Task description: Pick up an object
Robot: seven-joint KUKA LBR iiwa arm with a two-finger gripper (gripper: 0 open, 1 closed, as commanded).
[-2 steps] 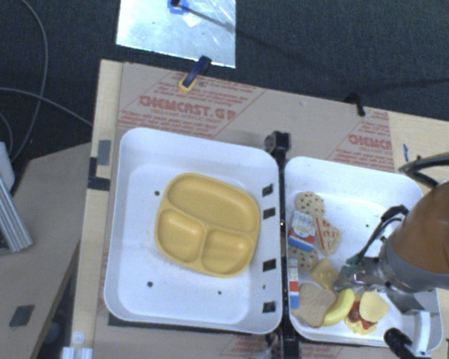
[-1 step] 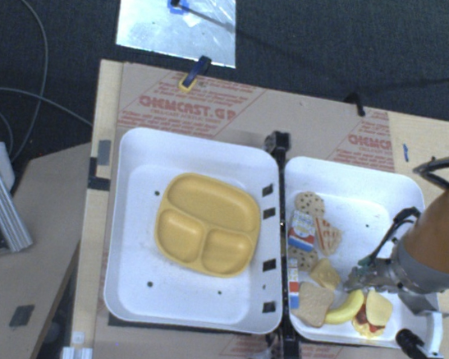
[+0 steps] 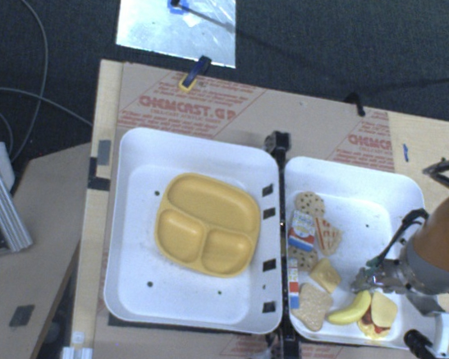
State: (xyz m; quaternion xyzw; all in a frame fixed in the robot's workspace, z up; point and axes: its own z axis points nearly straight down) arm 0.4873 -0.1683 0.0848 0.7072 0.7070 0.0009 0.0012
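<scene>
Banana (image 3: 352, 309) lies slanted, tip up-right toward the gripper (image 3: 370, 276)

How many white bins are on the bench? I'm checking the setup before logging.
2. The left bin holds a yellow divided plate. The right bin holds toy food, including a banana, with the arm over its right side.

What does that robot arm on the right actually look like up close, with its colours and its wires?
The arm is a rounded, bulky limb with an orange-brown band above a grey wrist section. A black cable loops along its side down toward the gripper, which is a small dark metal piece. Another dark cable arcs above the arm.
</scene>
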